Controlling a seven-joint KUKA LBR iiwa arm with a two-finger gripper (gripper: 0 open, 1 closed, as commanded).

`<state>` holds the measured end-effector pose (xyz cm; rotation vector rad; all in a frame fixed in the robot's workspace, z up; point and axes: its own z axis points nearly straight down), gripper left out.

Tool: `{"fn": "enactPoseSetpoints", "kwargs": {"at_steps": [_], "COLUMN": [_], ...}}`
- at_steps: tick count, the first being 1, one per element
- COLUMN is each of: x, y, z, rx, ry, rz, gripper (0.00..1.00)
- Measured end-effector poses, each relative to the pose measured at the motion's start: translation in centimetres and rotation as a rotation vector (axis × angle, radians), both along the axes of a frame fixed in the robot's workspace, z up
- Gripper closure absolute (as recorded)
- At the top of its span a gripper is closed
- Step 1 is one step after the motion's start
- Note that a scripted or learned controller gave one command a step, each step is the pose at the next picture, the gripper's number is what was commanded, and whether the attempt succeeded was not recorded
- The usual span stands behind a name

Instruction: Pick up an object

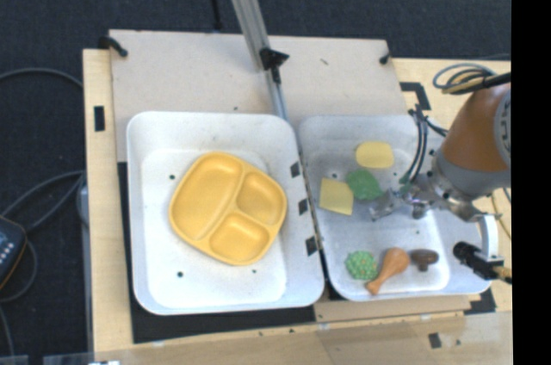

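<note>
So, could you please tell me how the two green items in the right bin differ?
The upper green piece is darker and leafy-looking, lying beside the pale yellow wedge mid-bin. The lower green piece is lighter, rounder and bumpy, lying near the front wall next to the drumstick. Both are small and green.

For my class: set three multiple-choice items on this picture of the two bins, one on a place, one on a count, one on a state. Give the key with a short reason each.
1. Where does the yellow tray lie?
A. left bin
B. right bin
C. on the bare bench

2. How many compartments does the tray have?
A. one
B. three
C. six

3. How does the drumstick lie?
A. standing on end
B. flat on the bin floor
C. on top of the tray

Key: 1 A, it sits in the middle of the left bin. 2 B, ridges split it into three wells. 3 B, it lies flat in the right bin between a green piece and a brown piece.
</note>
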<state>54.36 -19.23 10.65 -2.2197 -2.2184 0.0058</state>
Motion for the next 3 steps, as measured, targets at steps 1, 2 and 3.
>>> {"fn": "enactPoseSetpoints", "kwargs": {"at_steps": [1,2,3], "x": [0.0,0.1,0.2], "y": [-0.1,-0.2,-0.5], "z": [-0.6,0.6,7.0], "rx": [-0.002,-0.001,-0.003], "ry": [-0.004,-0.008,-0.013], "rz": [-0.001,-0.004,0.004], "gripper": [0.00,1.00,1.00]}}
